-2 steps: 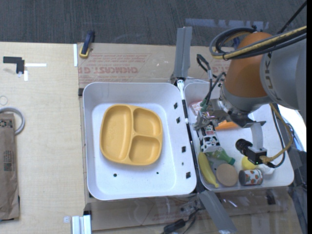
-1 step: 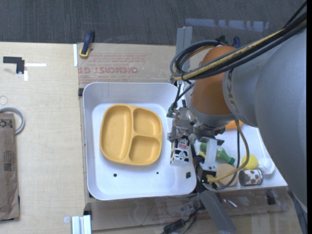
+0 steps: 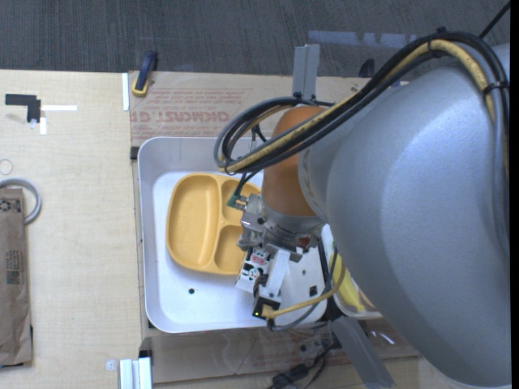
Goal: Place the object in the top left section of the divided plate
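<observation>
A yellow divided plate [image 3: 191,221] lies in the left white bin [image 3: 162,302]. Its one long section faces left, and two smaller sections on its right side are partly covered by the arm. My gripper [image 3: 253,245] hangs over the plate's right edge, below the orange wrist band [image 3: 292,173], with its white and black body slanting toward the bin's front. The wrist and cables hide its tip. I cannot make out any loose object on the plate or at the gripper. A small dark speck [image 3: 191,291] sits on the bin floor in front of the plate.
The grey arm [image 3: 422,209] covers the whole right side, with something yellow [image 3: 350,297] showing under it. Printed cardboard [image 3: 203,108] lies behind the bin. A blue and yellow tool [image 3: 145,72], a black bracket [image 3: 23,104] and a brown bag [image 3: 12,282] are on the left bench.
</observation>
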`<action>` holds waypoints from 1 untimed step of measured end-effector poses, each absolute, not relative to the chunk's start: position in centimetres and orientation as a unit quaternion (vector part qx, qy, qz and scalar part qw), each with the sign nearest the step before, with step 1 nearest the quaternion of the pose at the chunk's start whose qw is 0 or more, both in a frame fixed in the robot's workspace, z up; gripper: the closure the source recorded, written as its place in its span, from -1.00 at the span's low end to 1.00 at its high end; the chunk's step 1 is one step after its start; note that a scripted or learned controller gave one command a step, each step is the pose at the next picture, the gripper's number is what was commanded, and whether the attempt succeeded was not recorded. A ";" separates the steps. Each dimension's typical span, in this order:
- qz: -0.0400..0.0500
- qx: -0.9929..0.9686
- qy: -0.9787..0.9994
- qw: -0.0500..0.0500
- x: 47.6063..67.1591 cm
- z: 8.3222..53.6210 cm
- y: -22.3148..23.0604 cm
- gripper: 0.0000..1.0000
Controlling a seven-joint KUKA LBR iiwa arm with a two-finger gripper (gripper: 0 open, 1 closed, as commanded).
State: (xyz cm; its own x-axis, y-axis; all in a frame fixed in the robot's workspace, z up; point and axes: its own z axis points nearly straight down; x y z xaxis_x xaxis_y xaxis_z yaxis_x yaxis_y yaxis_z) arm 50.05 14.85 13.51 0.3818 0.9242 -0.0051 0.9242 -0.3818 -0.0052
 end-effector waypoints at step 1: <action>0.003 -0.844 -0.536 0.000 48.8 17.9 22.8 1.00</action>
